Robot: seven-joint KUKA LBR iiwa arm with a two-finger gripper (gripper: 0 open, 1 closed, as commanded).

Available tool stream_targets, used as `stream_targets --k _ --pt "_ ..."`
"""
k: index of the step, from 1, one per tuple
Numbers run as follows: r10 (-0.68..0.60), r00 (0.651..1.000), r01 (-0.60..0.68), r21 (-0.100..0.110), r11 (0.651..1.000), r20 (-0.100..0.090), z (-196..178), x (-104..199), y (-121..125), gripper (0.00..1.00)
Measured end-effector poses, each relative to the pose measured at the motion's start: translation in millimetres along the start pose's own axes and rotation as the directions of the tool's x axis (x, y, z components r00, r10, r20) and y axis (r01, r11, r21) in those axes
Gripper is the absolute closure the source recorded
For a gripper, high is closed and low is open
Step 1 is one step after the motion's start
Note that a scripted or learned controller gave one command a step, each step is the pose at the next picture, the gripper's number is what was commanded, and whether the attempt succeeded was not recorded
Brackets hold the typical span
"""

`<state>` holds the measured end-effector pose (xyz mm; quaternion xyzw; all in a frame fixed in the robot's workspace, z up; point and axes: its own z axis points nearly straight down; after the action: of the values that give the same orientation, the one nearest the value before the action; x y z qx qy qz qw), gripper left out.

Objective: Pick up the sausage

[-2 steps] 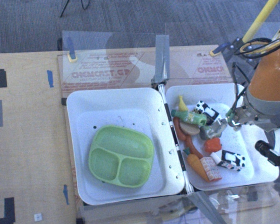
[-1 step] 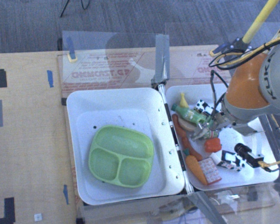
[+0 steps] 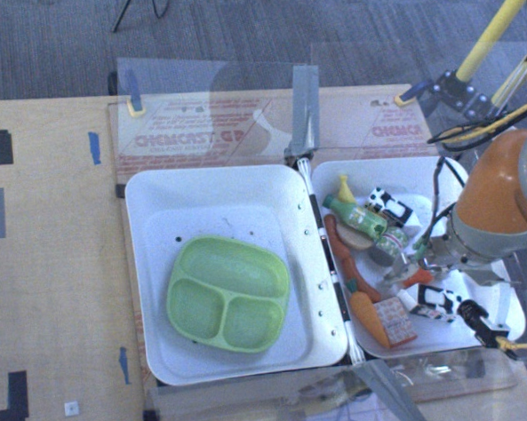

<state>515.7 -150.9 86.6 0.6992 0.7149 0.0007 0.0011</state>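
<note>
The gripper (image 3: 407, 263) hovered at the sausage's (image 3: 345, 255) three o'clock in the right bin (image 3: 511, 319); its opening could not be determined.

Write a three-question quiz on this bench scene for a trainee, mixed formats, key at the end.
1. True or false: the green divided plate lies in the left bin.
2. Which bin holds the sausage? A) the left bin B) the right bin C) neither
3. Fill in: the orange carrot lies beside the ____ bottle, in the same bin as the arm's hand.

Key: 1 true. 2 B; the sausage lies along that bin's left wall. 3 green.
</note>
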Motion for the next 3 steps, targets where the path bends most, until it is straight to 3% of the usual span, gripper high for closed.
stream_targets --k 1,3 --pt "0.002 1.0 -0.002 -0.005 1.0 0.001 -10.8 -0.3 1.4 1.0" --pt "-0.032 0.999 0.032 -0.011 0.999 0.002 -13.1 -9.4 7.5 1.0"
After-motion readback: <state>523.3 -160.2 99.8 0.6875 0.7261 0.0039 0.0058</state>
